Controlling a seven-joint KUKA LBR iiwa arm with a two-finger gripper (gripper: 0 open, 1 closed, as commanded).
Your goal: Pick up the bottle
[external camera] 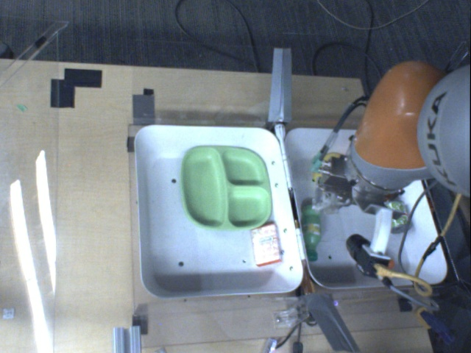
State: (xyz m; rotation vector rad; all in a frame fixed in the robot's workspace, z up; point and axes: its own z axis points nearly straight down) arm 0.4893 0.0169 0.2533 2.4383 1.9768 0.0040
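The wooden bench (73, 197) is carrying two white bins, and the left bin (151, 219) is holding a green compartment tray (224, 186), which is lying flat in the upper middle of that bin with its three sections facing up. Just off the tray's lower right corner, a small red-and-white packet (266, 245) is resting on the bin floor, close to the wall that separates the bins. Beyond that wall, to the right of the tray, the right bin (335, 271) is holding the green bottle (312, 230). The bottle is lying on its side right along the bin's near wall, level with the tray's lower edge and the packet, with its long axis running roughly parallel to the wall. The gripper (329, 193) is hanging further right of the tray, just beside the bottle's upper end. Whether it is touching the bottle cannot be told, and whether it is spread or pressed together cannot be told either, as the wrist hardware is covering it. Furthest right of the tray, the grey and orange arm (401, 123) is reaching in over the right bin.
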